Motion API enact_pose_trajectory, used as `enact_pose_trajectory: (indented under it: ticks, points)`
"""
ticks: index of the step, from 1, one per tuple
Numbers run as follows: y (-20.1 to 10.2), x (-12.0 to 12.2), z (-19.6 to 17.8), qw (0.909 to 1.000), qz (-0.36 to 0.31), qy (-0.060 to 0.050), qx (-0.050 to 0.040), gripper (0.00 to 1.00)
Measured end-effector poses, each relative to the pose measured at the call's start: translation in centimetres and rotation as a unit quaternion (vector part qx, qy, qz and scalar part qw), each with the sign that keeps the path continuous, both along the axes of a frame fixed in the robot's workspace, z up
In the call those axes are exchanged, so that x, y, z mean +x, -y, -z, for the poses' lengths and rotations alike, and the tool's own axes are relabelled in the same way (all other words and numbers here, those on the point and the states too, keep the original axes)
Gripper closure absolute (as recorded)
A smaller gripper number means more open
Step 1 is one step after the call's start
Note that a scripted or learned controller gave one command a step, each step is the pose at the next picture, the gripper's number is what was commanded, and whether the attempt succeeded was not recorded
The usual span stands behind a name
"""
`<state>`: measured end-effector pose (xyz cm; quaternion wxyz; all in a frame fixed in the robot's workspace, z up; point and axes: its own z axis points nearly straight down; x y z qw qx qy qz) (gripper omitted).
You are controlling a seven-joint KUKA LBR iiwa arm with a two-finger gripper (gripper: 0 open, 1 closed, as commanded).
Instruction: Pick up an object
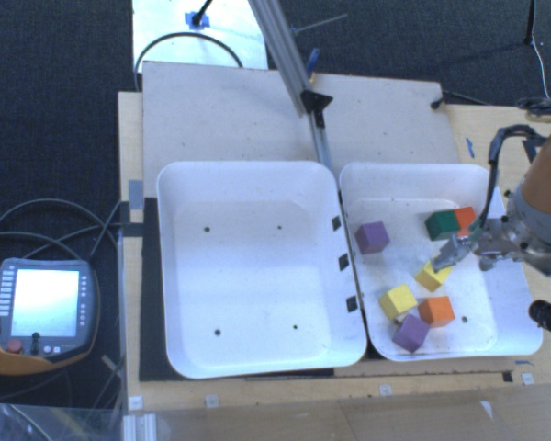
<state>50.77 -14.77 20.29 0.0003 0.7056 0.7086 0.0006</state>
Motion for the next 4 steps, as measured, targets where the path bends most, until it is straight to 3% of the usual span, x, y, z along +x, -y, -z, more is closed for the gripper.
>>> enact_pose_trajectory:
  ticks: [1,2,3,4]
  points:
    - [0.0,0.0,0.0,1.0,0.001,0.0,-0.0001,0.0]
    - [0.0,-0.6,6.1,1.0,0.001,-0.003,0.0005,0.0]
    - [0.1,-0.5,9.1,1.0,0.0,0.001,-0.0008,0.0]
    - [0.1,-0.4,8.2,1.0,0.0,0.002,-0.0006,1.0]
